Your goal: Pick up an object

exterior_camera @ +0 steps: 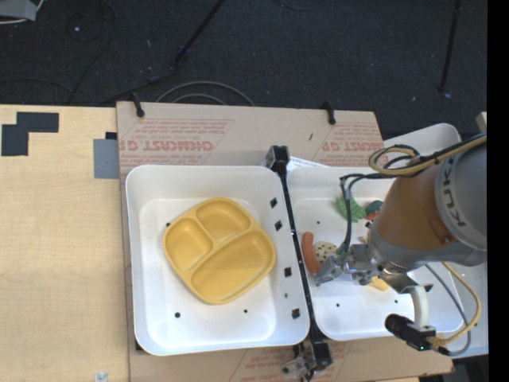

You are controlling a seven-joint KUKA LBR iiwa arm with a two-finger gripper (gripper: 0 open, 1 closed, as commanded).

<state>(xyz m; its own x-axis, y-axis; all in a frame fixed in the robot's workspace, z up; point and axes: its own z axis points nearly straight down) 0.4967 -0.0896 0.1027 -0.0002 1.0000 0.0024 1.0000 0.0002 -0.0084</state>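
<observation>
The yellow divided tray looks like smooth, slightly glossy plastic. Both white bins appear smooth matt plastic. Beneath them lies matt printed cardboard, and the table on the left shows pale wood grain.

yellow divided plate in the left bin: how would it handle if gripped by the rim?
The yellow divided plate looks like moulded plastic, so probably stiff and light. Its glossy surface may be slippery. It lies flat on the left bin floor, so it would more likely slide than tip if pushed.
</observation>
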